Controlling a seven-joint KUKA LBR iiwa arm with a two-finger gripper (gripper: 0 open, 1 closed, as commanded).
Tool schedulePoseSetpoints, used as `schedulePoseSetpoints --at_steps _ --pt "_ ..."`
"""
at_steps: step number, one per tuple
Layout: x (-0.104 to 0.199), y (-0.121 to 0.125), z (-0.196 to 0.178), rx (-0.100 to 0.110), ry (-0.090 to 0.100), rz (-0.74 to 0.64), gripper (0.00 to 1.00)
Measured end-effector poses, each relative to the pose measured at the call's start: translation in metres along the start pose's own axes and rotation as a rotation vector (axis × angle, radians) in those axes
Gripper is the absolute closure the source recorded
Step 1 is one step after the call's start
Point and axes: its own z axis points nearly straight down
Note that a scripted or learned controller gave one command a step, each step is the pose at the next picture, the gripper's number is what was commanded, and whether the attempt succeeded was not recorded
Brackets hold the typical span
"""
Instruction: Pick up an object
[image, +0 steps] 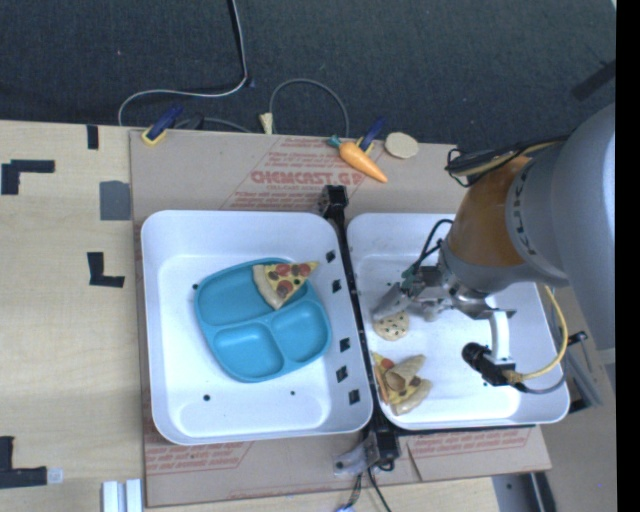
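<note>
Nearest to you, at the front of the right bin (520, 405), lies a folded taco (402, 381) with its filling showing. Nothing touches it.

Just behind it you see a cookie (392, 325) with dark chips, flat on the bin floor, close to the wall between the two bins. The gripper (403, 298) hangs right above it, reaching in from the right, and its fingers seem to stand a little apart, with tips just beside the upper edge of the cookie. You cannot see anything between them, so you should not count this as a grasp. The cookie is most likely the target, but that is a guess from the position.

In the left bin (165, 300) sits a blue plate (255, 335) with compartments, and a pizza slice (282, 281) rests on its upper right part, tip over the rim.

Farther back, on the cardboard behind the bins, lie a carrot (361, 161) and a pale round disc (402, 145).

So the approach looks finished, while closing and lifting are left. Nothing is picked up yet.
</note>
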Motion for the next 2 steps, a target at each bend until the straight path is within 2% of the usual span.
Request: schedulePoseSetpoints --at_steps 1,2 --pt "-0.002 0.004 -0.012 -0.006 -0.003 0.000 1.00" --pt "-0.006 -0.015 -0.011 -0.002 0.000 -0.001 1.00"
